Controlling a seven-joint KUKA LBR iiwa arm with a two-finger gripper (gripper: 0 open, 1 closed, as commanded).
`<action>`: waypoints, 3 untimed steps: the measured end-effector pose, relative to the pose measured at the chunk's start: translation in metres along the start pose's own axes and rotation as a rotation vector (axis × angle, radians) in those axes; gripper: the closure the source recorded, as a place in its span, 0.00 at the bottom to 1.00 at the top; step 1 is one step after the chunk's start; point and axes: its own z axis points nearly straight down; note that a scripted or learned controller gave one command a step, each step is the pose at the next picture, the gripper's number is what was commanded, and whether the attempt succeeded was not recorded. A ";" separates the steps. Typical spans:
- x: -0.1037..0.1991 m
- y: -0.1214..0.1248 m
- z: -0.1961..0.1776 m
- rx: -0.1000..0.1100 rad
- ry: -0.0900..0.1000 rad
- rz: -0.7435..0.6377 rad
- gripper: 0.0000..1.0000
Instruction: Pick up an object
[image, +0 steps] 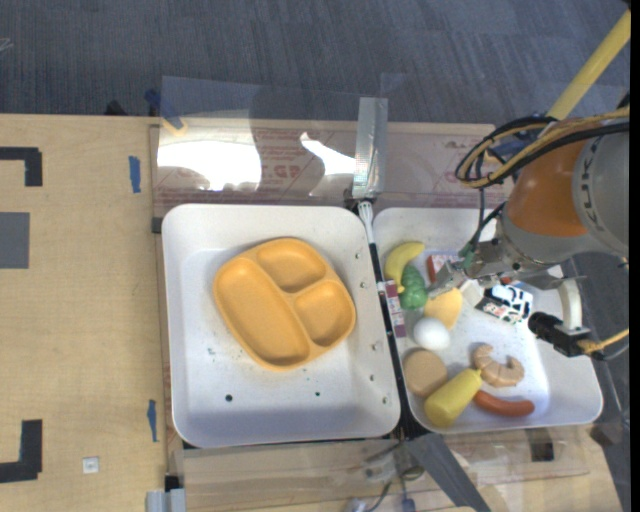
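At the near edge of the right white plastic bin (575, 405) we note a red sausage-shaped toy (503, 405), a yellow squeeze-bottle toy (452, 394) and a tan round bun (424, 371). Behind them lie a white egg (432, 333) and a yellow wedge (447, 305), touching. Farther back sit a green toy (413, 292) and a yellow banana (402, 260). The gripper (470, 265) hovers just beside the wedge; we cannot tell its fingers' state. The left white bin (190, 330) holds an orange divided plate (285, 302). Risk, in our judgement: crowded items may cause a glancing, failed grasp.
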 end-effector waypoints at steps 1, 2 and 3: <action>-0.005 0.053 0.023 0.001 0.001 -0.090 0.00; 0.029 0.090 -0.074 0.025 0.009 0.192 0.00; -0.031 0.079 -0.055 0.032 0.007 0.200 0.00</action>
